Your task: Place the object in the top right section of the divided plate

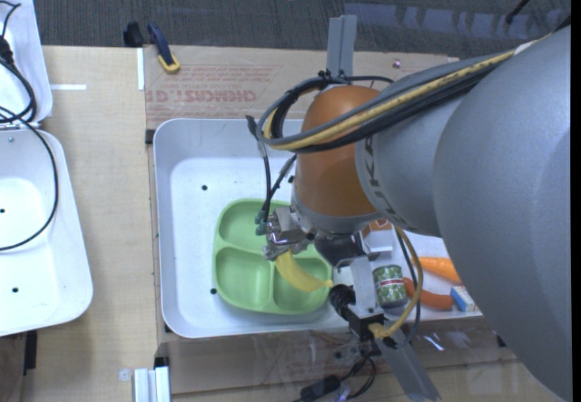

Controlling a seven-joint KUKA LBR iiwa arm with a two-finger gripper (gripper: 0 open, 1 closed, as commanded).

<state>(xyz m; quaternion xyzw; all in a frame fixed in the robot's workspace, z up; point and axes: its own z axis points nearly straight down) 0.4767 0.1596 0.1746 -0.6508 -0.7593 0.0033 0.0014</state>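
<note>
Banana-like yellow object [302,273] sits between my gripper's [283,250] closed fingers, low over the green divided plate [238,257] at its right side, and I judge a slanted release could tip it across a ridge into the wrong section.

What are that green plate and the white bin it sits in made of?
The green divided plate looks like moulded plastic: uniform colour, soft sheen, rounded raised dividers. The white bin also seems plastic, smooth and slightly glossy with rounded corners, though coated metal can't be ruled out.
</note>
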